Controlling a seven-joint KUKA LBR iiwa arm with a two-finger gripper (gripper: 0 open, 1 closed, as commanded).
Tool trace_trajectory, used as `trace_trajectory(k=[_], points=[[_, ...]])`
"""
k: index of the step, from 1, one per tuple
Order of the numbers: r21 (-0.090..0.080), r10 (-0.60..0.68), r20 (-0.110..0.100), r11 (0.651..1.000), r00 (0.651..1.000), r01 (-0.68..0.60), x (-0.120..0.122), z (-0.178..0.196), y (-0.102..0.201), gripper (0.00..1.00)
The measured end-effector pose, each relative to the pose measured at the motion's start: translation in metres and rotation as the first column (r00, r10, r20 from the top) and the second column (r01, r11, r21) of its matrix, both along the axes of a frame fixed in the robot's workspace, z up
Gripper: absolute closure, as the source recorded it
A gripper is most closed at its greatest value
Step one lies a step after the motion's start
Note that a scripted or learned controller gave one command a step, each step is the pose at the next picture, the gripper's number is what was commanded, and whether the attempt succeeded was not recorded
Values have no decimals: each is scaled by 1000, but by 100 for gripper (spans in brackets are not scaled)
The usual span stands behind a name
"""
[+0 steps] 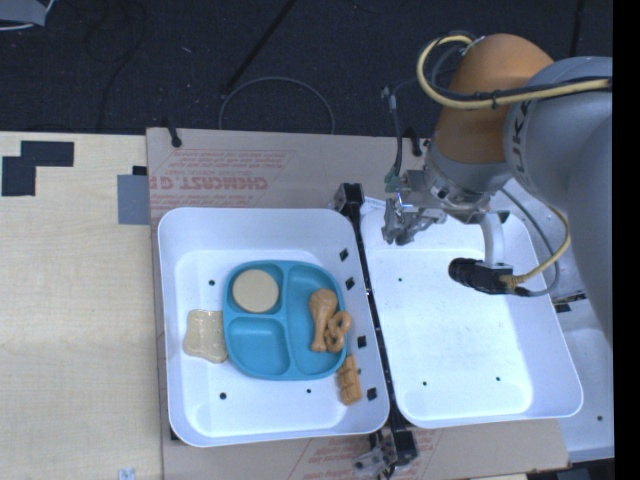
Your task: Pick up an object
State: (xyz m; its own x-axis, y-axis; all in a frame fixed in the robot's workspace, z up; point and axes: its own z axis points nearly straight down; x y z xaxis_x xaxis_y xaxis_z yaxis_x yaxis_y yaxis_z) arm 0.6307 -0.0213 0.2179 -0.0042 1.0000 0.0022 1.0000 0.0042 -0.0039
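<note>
My gripper hangs over the far left corner of the right bin, close to the divider between the bins. Nothing shows in its grasp. In the left bin lies a blue divided plate. A round beige disc rests in the plate's far left section. A tan drumstick-shaped piece and a pretzel lie in its right section. A pale slice like toast sits on the bin floor just left of the plate. A small orange-brown piece lies at the plate's near right corner.
The grey arm with its orange wrist band comes in from the upper right, and a black cable plug hangs over the right bin. Black clips join the two bins along the middle. Cardboard lies under both bins.
</note>
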Motion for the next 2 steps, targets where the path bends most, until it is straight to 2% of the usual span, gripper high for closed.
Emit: trace_trajectory(k=[2], points=[[-1, 0, 1, 1000, 1000, 0, -7, -2, 113, 100]])
